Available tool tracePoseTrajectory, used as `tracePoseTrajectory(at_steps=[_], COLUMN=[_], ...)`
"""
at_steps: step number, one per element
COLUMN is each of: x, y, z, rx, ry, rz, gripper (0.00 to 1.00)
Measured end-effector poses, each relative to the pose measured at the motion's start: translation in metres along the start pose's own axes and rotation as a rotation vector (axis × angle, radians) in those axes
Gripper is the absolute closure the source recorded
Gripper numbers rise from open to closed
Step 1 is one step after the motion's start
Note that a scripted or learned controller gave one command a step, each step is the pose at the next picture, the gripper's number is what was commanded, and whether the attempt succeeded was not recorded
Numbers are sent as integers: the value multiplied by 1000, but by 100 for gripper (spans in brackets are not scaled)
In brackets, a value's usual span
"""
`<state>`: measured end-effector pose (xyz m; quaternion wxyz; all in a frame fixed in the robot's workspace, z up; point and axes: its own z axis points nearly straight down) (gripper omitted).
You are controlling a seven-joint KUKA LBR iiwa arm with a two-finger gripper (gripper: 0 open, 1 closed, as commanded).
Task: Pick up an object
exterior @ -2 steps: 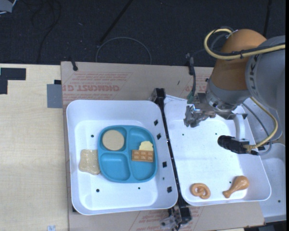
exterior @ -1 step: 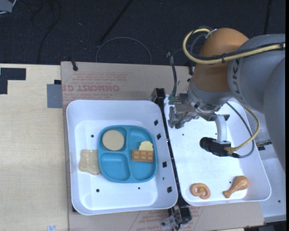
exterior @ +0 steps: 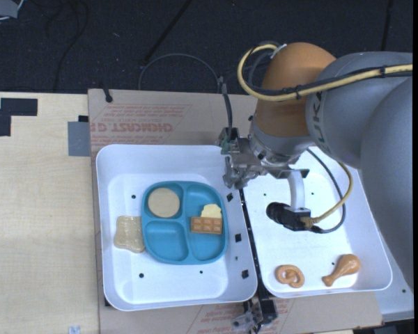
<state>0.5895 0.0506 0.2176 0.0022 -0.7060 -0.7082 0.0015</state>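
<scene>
2 bins sit side by side on the tabletop (exterior: 35, 207), the left bin (exterior: 118, 165) touching the right bin (exterior: 376, 256) along their shared wall. In the left bin lies a divided tray (exterior: 174, 245) with 3 compartments. A round cookie (exterior: 163, 202) rests in its rear-left compartment; a waffle piece (exterior: 205, 225) and a cheese wedge (exterior: 211, 211) share the right compartment, the wedge just behind the waffle. A bread slice (exterior: 129, 233) lies on the bin floor, touching the tray's left edge. In the right bin, a pretzel (exterior: 290, 275) and a drumstick (exterior: 342, 268) lie near the front wall, the drumstick to the right. The arm (exterior: 348, 110) reaches in over the right bin's rear, its end effector (exterior: 235, 172) above the shared wall.
</scene>
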Motion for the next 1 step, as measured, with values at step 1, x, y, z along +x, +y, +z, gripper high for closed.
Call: tracePoseTrajectory(at_steps=[1], x=[53], y=[-17], z=[7], rx=[1], ry=[0], rz=[-1], gripper=[100])
